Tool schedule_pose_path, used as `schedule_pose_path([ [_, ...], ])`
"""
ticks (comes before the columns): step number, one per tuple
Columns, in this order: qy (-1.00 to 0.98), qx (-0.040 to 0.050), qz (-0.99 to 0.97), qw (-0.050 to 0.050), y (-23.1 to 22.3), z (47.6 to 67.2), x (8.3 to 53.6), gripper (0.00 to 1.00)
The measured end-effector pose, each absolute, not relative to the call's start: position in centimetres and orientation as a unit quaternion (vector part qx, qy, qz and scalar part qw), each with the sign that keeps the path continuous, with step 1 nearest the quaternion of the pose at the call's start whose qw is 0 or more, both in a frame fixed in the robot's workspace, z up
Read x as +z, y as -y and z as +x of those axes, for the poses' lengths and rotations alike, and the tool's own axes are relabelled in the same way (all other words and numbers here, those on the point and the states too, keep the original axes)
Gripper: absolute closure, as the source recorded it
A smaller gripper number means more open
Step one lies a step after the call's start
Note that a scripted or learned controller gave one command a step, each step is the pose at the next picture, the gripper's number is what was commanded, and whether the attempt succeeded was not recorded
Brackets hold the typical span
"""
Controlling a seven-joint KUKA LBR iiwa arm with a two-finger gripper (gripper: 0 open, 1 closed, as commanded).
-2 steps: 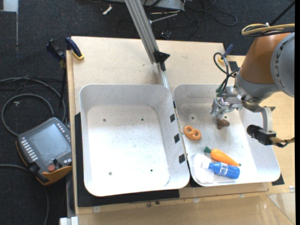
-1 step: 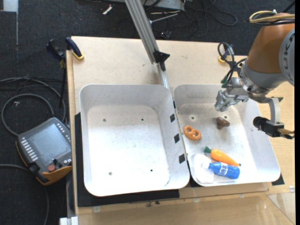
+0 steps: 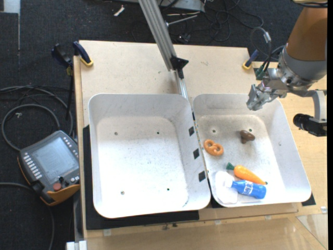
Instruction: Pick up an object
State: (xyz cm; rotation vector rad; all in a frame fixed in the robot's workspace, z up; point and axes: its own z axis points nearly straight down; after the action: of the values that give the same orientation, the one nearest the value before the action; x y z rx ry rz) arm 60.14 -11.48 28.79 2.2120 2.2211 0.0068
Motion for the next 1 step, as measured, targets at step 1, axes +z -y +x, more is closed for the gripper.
schedule_pose_path([
  [1, -0.710, 0.0006, 0.704, 0.000, 5.24, 60.72, 28.35, 1.00],
])
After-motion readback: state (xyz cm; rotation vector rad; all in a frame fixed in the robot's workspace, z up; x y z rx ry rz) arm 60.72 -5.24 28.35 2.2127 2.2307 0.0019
